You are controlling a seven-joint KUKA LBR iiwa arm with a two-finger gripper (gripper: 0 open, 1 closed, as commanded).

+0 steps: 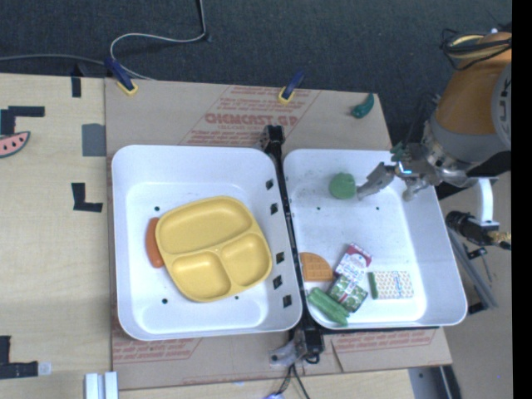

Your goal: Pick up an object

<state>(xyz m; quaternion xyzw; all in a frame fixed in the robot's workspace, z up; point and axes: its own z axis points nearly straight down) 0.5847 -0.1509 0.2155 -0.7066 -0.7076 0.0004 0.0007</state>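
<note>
In the right bin (432, 223), a round green object (342, 185) lies near the far left. My gripper (387, 191) hangs over the bin's far side, just right of it, open, with nothing between its fingers; the left finger (370, 183) reaches close to the green object. Near the front of this bin lie an orange waffle-like piece (315, 266), a red and green snack packet (351, 277), a green cucumber-like piece (327, 304) and a small pale patterned box (391, 285).
The left bin (133, 189) holds a yellow divided plate (214, 248) with an orange-red item (153, 243) partly under its left edge. A teal object (362, 105) lies on the cardboard behind the right bin. Black clips join the bins along the middle.
</note>
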